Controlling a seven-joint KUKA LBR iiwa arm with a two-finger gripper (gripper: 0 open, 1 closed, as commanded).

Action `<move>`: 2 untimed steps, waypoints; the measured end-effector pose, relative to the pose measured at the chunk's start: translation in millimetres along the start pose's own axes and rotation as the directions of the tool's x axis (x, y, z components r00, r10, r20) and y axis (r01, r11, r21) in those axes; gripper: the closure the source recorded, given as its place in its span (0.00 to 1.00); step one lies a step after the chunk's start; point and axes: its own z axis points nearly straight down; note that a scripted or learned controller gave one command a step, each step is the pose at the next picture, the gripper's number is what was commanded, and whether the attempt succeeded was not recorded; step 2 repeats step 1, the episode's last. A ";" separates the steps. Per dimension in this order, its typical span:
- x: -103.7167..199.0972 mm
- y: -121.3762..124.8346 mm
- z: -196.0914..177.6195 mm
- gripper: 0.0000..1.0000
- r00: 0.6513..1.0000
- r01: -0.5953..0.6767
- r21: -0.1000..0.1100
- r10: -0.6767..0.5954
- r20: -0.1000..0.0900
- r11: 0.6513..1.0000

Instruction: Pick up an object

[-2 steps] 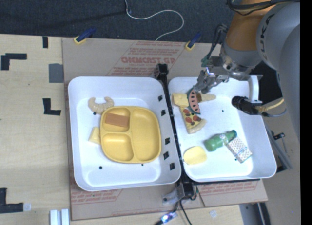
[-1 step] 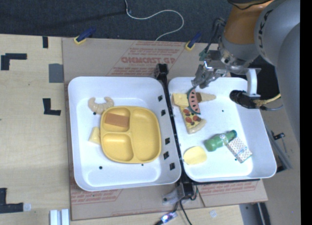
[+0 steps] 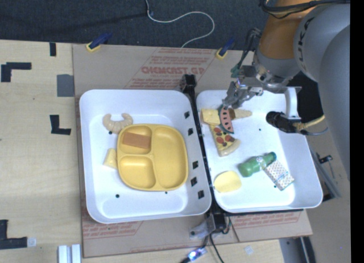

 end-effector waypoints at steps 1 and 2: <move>10.6 6.8 -11.3 1.00 1.000 0.001 -0.003 -0.001 -0.001 1.000; 10.6 6.8 -11.3 1.00 1.000 0.001 -0.003 -0.001 -0.001 1.000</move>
